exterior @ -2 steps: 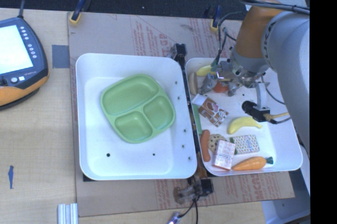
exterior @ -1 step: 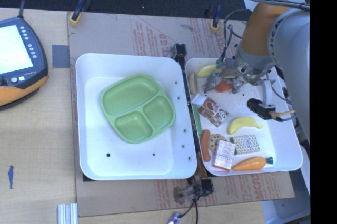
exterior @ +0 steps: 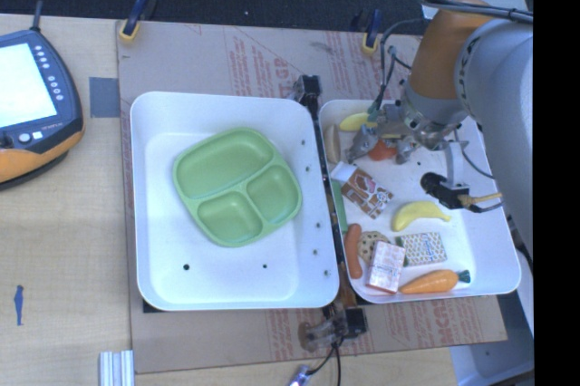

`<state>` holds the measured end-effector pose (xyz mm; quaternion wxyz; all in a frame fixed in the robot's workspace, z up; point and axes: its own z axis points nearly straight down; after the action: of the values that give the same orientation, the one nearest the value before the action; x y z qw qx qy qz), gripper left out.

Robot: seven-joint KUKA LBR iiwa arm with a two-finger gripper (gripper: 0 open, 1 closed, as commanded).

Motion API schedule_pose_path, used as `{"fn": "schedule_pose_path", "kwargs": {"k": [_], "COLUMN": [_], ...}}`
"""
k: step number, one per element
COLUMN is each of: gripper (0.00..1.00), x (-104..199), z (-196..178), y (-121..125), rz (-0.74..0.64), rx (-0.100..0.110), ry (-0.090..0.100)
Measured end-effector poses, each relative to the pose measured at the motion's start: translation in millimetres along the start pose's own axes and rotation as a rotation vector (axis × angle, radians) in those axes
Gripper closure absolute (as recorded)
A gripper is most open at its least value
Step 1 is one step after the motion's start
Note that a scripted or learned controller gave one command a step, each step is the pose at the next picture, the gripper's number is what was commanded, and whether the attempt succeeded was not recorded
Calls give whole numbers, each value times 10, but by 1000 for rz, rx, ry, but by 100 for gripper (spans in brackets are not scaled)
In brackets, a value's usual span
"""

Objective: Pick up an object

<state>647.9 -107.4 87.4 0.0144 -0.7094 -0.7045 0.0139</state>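
Down at the lower right of the frame, the near end of the right-hand bin [exterior: 503,284] is crowded: an orange carrot [exterior: 433,282] lies along the near wall, long axis running left to right, with a small red-and-white packet [exterior: 387,265] just beside it on the left and a patterned card [exterior: 423,246] just above. Moving up the frame, a yellow banana [exterior: 420,215] sits mid-bin, curved, its length also running roughly left to right, and a brown-printed packet [exterior: 366,191] lies tilted to its left near the divider. Further up again, here is the arm, reaching in from the right, and the gripper [exterior: 390,139] hangs low over the far end of that bin. Right under the tool sits a small red-orange piece [exterior: 381,151], with a second yellow piece [exterior: 355,120] peeking out at the upper left of it. That is the relation that counts: the red-orange piece looks to be almost directly beneath the tool, while the banana and carrot lie well apart toward the near end. Whether the jaws are spread or closed, I cannot tell; cables and the tool body mask them. Over in the left bin [exterior: 145,194], the green divided tray [exterior: 237,185] sits alone, well clear.
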Motion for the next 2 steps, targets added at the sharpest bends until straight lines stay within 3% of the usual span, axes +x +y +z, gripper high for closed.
{"fn": "schedule_pose_path", "kwargs": {"k": [2], "gripper": [0], "x": [38], "z": [0], "y": [0], "rz": [0], "rx": [0], "ry": [0]}}
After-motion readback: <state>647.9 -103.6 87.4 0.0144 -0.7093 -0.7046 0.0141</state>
